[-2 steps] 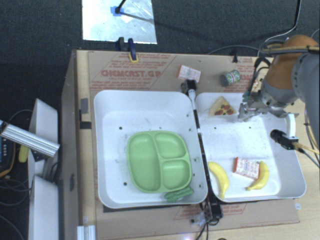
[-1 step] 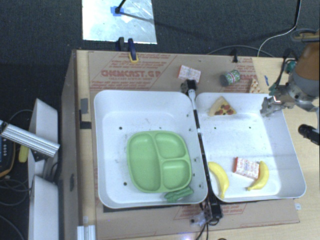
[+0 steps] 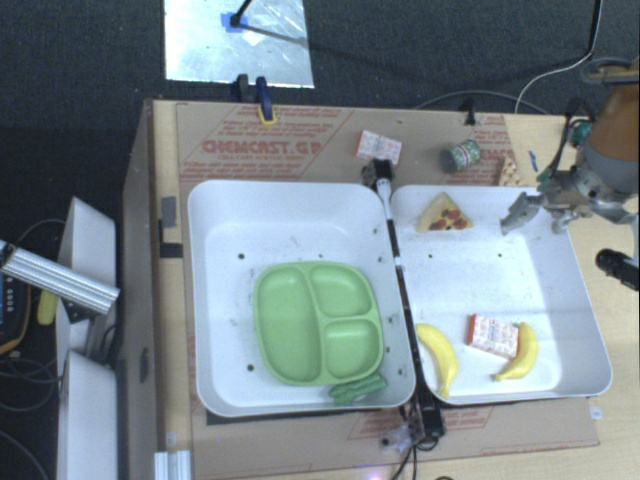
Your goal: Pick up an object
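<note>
The right bin (image 3: 560, 298) holds a toy pizza slice (image 3: 444, 215) near its far edge. At its near edge lie a banana (image 3: 440, 355), a red and white packet (image 3: 493, 334) and a second banana (image 3: 521, 353). My gripper (image 3: 537, 216) hangs over the far right corner of this bin, right of the pizza slice, with its two fingers spread apart and nothing between them. The left bin (image 3: 225, 228) holds a green divided plate (image 3: 319, 321) with a small green item (image 3: 357, 388) at its near edge.
On the cardboard behind the bins lie a small can (image 3: 463, 154) and a paper tag (image 3: 379, 147). A blue and yellow clamp (image 3: 262, 98) sits at the cardboard's far edge. A central rail (image 3: 395, 258) divides the bins. Cables run at the right.
</note>
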`<state>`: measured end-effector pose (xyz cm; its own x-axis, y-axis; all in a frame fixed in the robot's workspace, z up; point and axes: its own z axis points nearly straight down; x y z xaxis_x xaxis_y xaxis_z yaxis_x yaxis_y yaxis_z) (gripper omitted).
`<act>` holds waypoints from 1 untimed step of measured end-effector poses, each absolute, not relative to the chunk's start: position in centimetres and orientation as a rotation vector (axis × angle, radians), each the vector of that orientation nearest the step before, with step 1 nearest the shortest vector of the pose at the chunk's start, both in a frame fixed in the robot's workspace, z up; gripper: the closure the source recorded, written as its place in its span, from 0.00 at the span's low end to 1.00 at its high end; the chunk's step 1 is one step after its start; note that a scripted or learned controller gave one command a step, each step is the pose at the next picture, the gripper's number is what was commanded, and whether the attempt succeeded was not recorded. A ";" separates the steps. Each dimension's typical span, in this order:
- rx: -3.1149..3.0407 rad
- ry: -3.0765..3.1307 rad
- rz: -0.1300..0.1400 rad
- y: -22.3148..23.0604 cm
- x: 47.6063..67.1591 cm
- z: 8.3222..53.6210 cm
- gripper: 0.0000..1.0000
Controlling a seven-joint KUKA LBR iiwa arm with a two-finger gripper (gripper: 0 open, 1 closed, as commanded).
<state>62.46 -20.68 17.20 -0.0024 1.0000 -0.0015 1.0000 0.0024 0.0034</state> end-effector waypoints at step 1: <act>2.216 2.226 0.005 -9.2 62.5 18.8 0.00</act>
